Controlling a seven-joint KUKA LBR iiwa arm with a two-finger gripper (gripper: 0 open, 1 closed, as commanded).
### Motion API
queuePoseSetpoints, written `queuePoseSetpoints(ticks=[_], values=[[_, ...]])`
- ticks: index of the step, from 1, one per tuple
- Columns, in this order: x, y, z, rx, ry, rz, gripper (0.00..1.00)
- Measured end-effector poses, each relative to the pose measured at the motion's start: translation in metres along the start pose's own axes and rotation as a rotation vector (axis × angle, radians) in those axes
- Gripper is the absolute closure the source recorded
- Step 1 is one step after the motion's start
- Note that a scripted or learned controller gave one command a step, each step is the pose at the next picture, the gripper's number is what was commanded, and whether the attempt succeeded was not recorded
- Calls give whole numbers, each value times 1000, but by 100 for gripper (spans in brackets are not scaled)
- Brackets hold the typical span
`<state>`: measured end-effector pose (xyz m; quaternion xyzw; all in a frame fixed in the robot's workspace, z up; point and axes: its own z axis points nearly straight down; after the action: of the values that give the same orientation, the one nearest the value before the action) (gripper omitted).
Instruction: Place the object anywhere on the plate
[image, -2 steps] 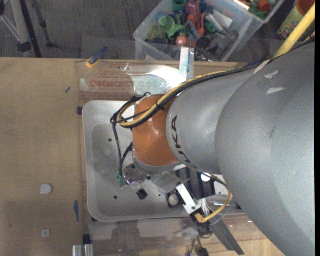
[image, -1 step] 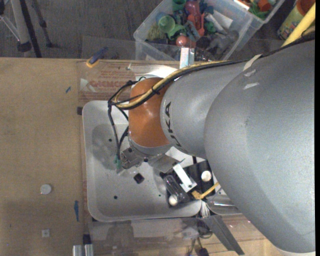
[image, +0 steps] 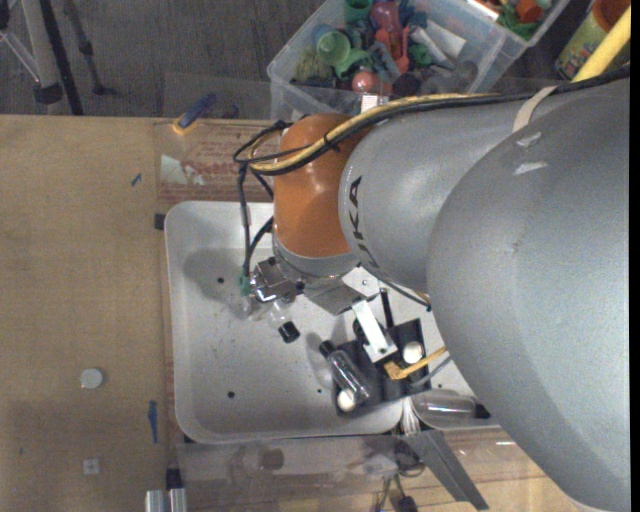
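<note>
1. Nearest, the worktop (image: 80, 250) is carrying a white bin (image: 190, 400). A small grey disc (image: 91, 378) is sitting on the bare surface well to the left of the bin.
2. On the bin floor a small black piece (image: 288, 331) is lying free, just on the near side of the hand (image: 262, 288) and apart from it. Judging by the task, this is probably the object to be moved. A green fleck (image: 243, 283) at the hand's left edge is leaving that open, as it is too small to name.
3. The hand is hanging low over the left-middle of the bin, under the arm's orange band (image: 305, 200). It is blurred and partly hidden by the wrist, so I cannot tell whether it is spread or pressed together, or whether it is pinching anything.
4. The step in hand appears to be the pickup, with placing not yet begun. The next move is calling for a sure grip on the object, a lift clear of the bin floor, and a carry to the plate. The arm's bulk is hiding the right of the scene, so I cannot place the plate.
5. Farthest, a clear tub of coloured toys (image: 400, 45) is standing beyond the bin. A blue-and-yellow tool (image: 195, 112) is lying on the worktop to the tub's left.
</note>
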<state>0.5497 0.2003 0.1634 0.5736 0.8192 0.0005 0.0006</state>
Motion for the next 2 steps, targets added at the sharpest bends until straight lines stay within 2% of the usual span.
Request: queuePoseSetpoints(ticks=[1, 2], values=[[38, -62, 48, 8, 1, 331, 100], [38, -62, 48, 7, 1, 331, 0]])
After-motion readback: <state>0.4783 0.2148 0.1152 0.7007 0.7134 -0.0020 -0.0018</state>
